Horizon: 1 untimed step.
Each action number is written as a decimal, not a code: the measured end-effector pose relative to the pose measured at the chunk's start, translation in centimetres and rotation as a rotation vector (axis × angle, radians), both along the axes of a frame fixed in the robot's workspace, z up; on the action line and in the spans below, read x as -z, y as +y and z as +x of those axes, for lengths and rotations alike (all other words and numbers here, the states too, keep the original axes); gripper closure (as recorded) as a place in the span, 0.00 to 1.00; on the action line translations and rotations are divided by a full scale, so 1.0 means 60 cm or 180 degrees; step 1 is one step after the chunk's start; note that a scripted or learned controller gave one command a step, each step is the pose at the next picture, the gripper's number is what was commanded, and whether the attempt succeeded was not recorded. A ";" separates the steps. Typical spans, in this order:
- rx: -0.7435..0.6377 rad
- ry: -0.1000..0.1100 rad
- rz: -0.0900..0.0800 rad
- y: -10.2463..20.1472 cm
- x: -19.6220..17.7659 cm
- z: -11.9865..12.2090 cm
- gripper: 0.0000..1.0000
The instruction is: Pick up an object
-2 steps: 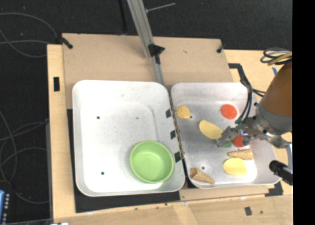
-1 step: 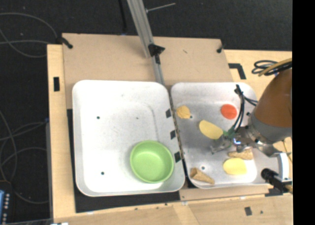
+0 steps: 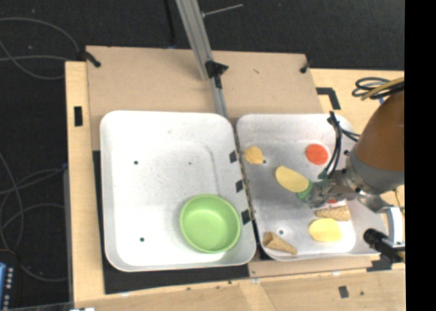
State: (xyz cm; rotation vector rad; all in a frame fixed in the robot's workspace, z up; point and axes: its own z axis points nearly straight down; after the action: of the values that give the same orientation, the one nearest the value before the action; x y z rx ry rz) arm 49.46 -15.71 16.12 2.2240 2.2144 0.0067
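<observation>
While the gripper (image 3: pixel 319 192) sits low in the right bin (image 3: pixel 272 129) against a small green thing (image 3: pixel 303 192) beside the yellow piece (image 3: pixel 291 179), I cannot tell its state.

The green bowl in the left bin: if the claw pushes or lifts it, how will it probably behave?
The green bowl looks like thin plastic, so probably light and stiff. Sitting upright on the smooth white left bin, it would likely slide, not tip. Its rounded rim may slip from a pinch.

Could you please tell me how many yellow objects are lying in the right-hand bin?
2: one yellow piece mid-bin beside the gripper, another yellow piece near the front edge. The arm may hide more.
</observation>
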 end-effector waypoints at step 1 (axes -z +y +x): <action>-0.0029 -0.0008 -0.0007 0.014 -0.097 0.000 1.00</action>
State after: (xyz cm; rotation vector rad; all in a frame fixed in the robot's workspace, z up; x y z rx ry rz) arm 49.47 -14.90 21.96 2.2115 2.2223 0.0070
